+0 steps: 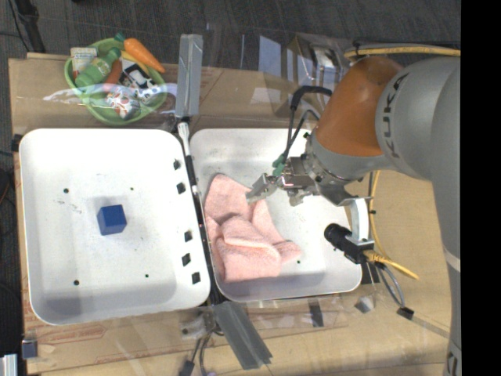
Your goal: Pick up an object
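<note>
Gripper (266, 186): you can see its fingers spread, grasping nothing, tips just above the pink cloth (244, 237) beneath.

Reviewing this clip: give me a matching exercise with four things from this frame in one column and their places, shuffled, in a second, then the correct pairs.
Things:
1. blue cube
2. pink cloth
3. green bowl of toy food
4. pincer

Places:
A. lying crumpled in the right bin
B. on the bench beyond the left bin's far edge
C. over the right bin, at the cloth's upper edge
D. alone on the floor of the left bin

Pairs: 1-D, 2-A, 3-B, 4-C
</note>
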You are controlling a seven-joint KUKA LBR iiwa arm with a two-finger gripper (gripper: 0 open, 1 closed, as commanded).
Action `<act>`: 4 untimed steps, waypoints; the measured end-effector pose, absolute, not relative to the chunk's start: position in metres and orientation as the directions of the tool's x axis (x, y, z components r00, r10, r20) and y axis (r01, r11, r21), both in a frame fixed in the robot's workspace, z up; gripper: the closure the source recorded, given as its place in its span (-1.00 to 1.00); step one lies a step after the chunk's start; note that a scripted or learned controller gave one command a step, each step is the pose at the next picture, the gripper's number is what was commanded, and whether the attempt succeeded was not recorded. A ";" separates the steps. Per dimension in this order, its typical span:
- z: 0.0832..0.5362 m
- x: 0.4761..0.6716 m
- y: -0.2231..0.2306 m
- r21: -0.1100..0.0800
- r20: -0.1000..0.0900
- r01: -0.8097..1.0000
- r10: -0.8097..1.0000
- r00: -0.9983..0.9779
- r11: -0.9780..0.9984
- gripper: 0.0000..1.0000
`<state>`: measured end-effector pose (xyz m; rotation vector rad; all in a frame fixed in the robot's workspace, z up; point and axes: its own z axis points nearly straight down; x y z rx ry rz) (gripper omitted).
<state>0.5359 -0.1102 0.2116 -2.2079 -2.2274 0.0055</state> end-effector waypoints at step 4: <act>0.230 0.613 -0.067 -0.001 0.000 0.957 0.957 -0.291 0.291 -1.00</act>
